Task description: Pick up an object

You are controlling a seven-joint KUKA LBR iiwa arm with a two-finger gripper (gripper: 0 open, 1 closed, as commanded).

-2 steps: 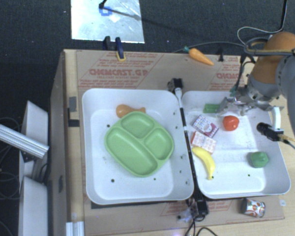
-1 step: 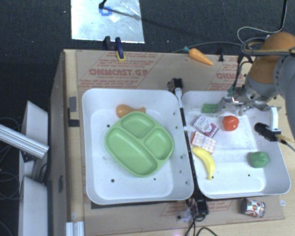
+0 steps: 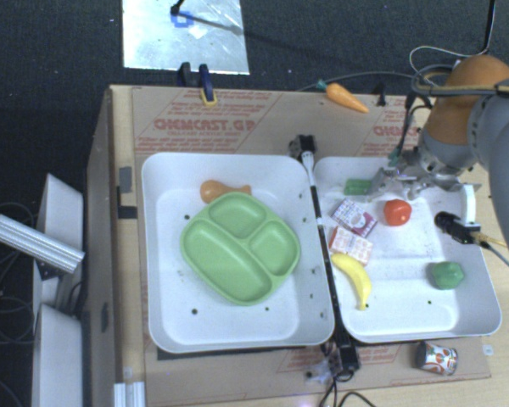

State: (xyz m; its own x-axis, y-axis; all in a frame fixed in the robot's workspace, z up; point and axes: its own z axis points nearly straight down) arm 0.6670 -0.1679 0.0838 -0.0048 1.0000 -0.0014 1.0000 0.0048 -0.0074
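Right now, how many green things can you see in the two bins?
3. The big green divided plate fills the left bin. In the right bin, a small green block lies near the top and a green lump sits at the right side.

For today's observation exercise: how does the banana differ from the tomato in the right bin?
The banana is yellow, long and curved; the tomato is red and round. The banana lies toward the front of the right bin, away from the gripper; the tomato sits just below the gripper. Both rest on the bin floor.
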